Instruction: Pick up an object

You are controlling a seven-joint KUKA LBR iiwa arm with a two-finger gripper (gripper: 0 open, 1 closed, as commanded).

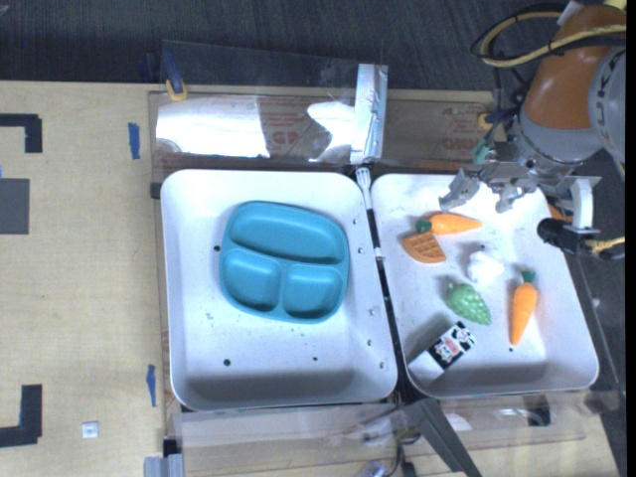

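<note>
Bench bins: left bin (pixel 189 356) holds blue tray (pixel 282 259); open hand (pixel 485 189) over right bin's carrots (pixel 455 224)

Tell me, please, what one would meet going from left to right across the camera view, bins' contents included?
Blue divided tray → orange waffle-like piece → black-and-white carton → green toy → carrot, standing farthest right in the right bin.
</note>
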